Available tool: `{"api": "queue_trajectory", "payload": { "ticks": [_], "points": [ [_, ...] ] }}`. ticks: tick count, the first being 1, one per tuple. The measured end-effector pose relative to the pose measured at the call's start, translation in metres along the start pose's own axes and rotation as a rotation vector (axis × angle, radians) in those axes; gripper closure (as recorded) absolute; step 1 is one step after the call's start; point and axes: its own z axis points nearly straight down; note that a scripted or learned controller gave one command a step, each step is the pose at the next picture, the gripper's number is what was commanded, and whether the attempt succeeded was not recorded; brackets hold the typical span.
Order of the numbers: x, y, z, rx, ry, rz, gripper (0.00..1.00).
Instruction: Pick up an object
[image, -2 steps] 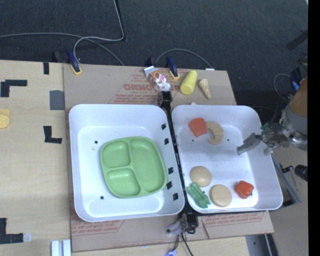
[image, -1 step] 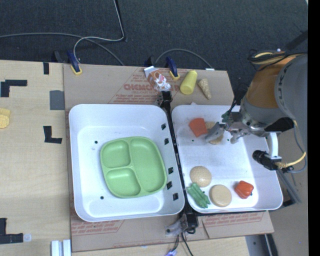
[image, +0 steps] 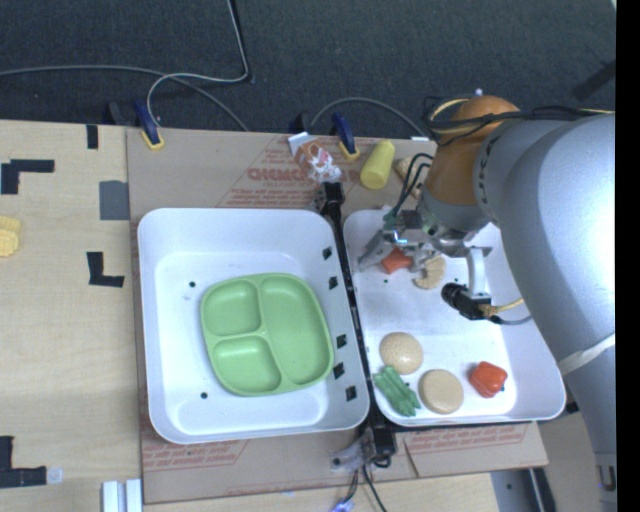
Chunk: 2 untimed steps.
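Grey metal fingers of the gripper (image: 398, 247) hang low in the far part of the right bin (image: 520, 405), and we cannot tell whether they are spread or pressed together; the arm's bulk and the slant of the view hide the gap. Just below the fingertips lies a small orange-red piece (image: 397, 262), which we judge to be the thing being tried for. It looks to be touching or nearly touching the claw, but we do not see it between the fingers, so we do not count it as held. Just right of it sits a pale, tan lump (image: 431, 272), close enough to get in the way.

Further toward the near side of the same bin we see a round beige bun (image: 401, 351), a second pale round piece (image: 441, 390), a green leafy item (image: 397, 390) beside the bin's left wall, and a red pepper-like piece (image: 488, 378) to the right. In the left bin (image: 160, 240) rests a green divided plate (image: 265, 333). Beyond the bins, on the cardboard, lies a yellow cylinder (image: 377, 164).

What could go wrong, as we judge it: the orange-red piece is small and low, so the fingers may close above it or nudge it aside instead of pinching it. The tan lump beside it could be caught with it or block one finger. The piece also lies not far from the wall between the bins, where a finger might strike the rim.
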Motion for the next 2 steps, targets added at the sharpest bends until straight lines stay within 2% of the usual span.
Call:
{"api": "queue_trajectory", "payload": {
  "ticks": [1,2],
  "points": [
    [-0.005,0.012,0.001,0.017,0.004,0.002,0.00],
    [-0.007,0.013,-0.010,0.012,-0.002,0.001,1.00]
  ]
}}
